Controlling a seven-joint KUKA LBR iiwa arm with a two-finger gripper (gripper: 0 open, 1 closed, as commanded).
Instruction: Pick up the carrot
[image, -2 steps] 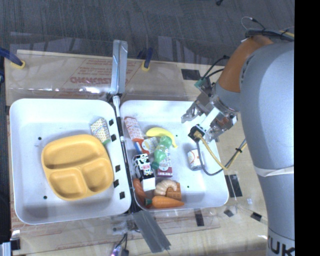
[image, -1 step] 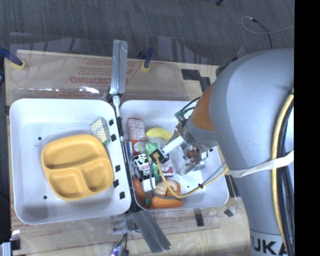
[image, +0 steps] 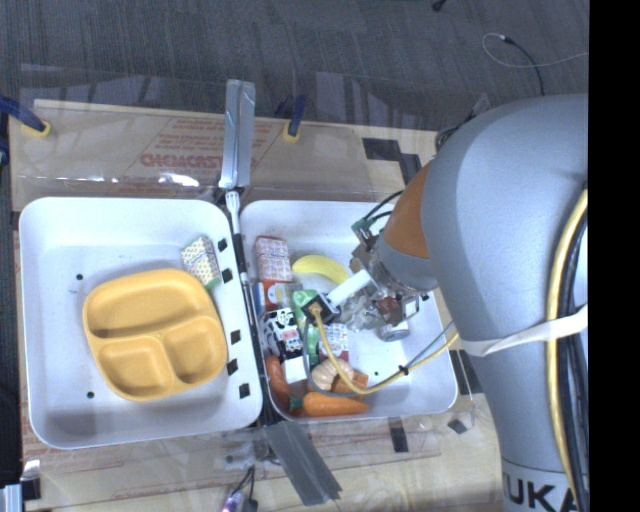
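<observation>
Orange against white plastic, the carrot (image: 334, 405) lies at the near edge of the right bin (image: 432, 392), its long axis running almost level across the view, the blunt end toward the divider between the bins and the tapered end toward the arm's side. It sits below and slightly left of the gripper (image: 385, 318), apart from it, with a pale rounded item (image: 325, 376) and a loop of yellow cable (image: 420, 358) in between. The grey KUKA arm (image: 510, 230) reaches in from the right, its bulky upper link covering that side of the bench, the orange band (image: 408, 222) showing just above the wrist as it bends down into the bin. The gripper hangs low over the middle of the right bin among silvery clutter; from this angle I cannot tell how far apart its fingers stand or whether anything is between them. To the gripper's left, a yellow banana-like piece (image: 318, 268) rests near the far side of the bin, and further left a heap of small packets and toys (image: 285, 320) crowds against the divider. Well to the gripper's left, in the left bin (image: 50, 240), a yellow compartment tray (image: 152, 330) lies flat, with a small patterned packet (image: 202, 262) at its upper right corner.
</observation>
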